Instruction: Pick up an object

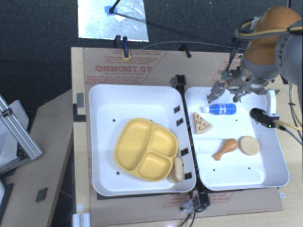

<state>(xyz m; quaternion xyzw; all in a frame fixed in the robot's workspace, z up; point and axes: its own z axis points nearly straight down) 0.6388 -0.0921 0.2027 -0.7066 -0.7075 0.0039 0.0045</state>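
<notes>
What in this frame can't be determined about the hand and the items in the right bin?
- Hand, camera view: blurred; height above the blue bottle unclear.
- Bottle label: too small to read.
- Arm: cut off by the right edge.
- Beige item beside the yellow tray: identity unclear.

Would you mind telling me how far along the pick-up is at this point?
Done: the gripper is over the right bin, spread open just above the blue bottle. In hand: nothing between its fingers. Left: descend, close and lift; the pizza slice, drumstick and round biscuit lie untouched.
</notes>
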